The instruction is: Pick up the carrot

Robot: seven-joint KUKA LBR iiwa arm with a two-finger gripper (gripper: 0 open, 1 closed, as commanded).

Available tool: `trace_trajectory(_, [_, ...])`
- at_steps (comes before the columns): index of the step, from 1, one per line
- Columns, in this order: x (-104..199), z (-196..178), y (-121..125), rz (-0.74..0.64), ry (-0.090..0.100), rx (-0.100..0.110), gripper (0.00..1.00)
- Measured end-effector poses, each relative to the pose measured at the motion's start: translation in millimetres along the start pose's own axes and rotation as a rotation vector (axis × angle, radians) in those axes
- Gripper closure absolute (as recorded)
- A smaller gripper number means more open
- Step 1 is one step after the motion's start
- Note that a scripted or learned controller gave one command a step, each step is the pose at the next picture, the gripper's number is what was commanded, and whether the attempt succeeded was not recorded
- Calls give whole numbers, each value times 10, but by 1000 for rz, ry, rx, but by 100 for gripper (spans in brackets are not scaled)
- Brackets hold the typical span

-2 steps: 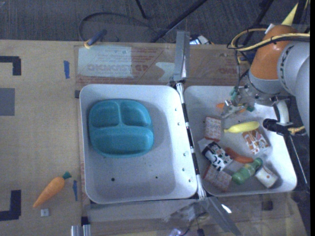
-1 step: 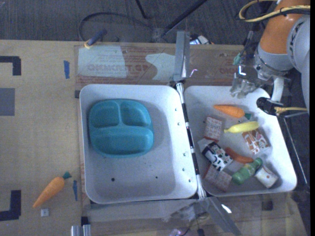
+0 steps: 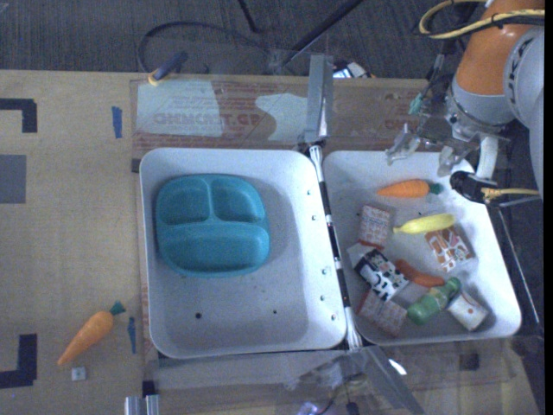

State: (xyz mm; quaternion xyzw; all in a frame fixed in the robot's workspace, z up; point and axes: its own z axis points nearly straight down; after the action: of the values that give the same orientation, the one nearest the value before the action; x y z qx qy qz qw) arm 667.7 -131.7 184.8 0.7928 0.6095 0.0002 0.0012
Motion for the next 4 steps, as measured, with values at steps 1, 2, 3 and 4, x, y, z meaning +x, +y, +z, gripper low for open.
trace_trajectory(1, [-149, 746, 93, -163, -2, -22, 0])
trace_trajectory(2, [-257, 823, 45, -210, 6, -28, 0])
trace_trajectory(3, [-246, 701, 65, -212, 6, -36, 100])
trace_trajectory(4, [-765, 977, -393, -131, 6, -1, 100])
